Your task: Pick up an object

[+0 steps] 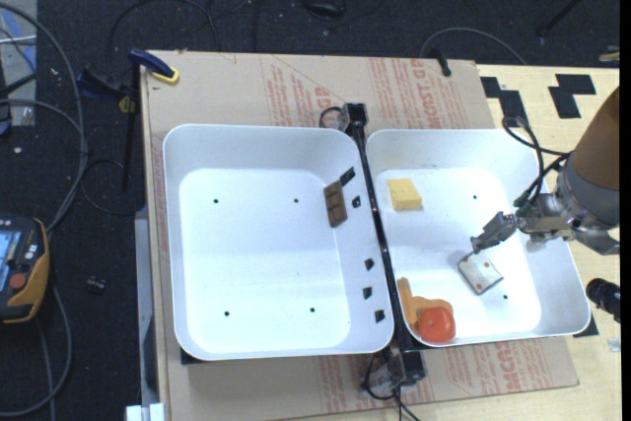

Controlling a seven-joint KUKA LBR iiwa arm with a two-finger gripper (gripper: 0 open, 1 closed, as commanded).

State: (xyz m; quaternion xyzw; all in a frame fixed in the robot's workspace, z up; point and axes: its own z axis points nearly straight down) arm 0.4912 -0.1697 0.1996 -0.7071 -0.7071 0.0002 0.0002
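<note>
In the right bin (513, 158) a small grey-white block (480, 273) lies on the floor, right of centre. My gripper (490, 237) reaches in from the right and hangs just above and behind this block, close to it; whether it touches the block is unclear. A yellow block (404, 194) rests at the bin's back left. An orange and red object (431, 315) sits in the front left corner. A brown bar (337, 202) leans on the right wall of the left bin (197, 163).
The two bins meet along a dark seam with black clips (373, 261). The arm's grey wrist and cables (582, 212) cross the right bin's right rim. Cardboard (296, 84) surrounds the bins.
</note>
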